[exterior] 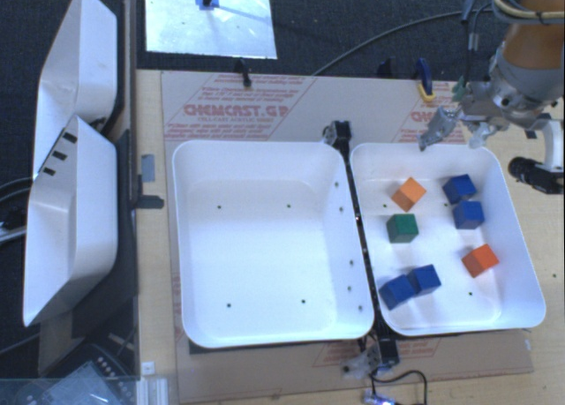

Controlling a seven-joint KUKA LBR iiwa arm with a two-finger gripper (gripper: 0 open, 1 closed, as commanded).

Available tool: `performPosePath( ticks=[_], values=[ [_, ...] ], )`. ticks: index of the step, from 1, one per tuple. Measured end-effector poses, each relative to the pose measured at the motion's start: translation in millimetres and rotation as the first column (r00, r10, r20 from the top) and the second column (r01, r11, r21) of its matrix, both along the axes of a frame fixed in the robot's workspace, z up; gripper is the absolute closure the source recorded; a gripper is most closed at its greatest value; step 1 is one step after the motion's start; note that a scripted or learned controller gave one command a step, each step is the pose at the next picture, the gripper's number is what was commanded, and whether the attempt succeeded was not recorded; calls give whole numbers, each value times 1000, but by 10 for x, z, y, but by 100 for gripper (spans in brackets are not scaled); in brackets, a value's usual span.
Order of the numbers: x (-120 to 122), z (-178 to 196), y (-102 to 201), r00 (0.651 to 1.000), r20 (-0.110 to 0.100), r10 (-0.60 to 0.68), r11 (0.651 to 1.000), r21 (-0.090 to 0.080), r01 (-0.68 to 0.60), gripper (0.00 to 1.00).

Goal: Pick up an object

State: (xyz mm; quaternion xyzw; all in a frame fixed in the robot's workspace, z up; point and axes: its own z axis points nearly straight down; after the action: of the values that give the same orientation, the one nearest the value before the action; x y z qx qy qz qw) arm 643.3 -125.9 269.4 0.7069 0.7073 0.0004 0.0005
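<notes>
I see the grey two-finger jaws spread apart, gripping nothing, poised over the back rim of the shallow white right-hand bin on the worktop. Inside that bin lie an orange cube, a green cube, two blue cubes near the right wall, a red-orange cube, and two touching blue cubes in front.
</notes>
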Motion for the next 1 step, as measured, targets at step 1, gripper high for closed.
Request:
performPosePath(
  ticks=[1],
  values=[
    [-141,-1592,94,1000,-13,0,1000,2,0,0]
  ],
)
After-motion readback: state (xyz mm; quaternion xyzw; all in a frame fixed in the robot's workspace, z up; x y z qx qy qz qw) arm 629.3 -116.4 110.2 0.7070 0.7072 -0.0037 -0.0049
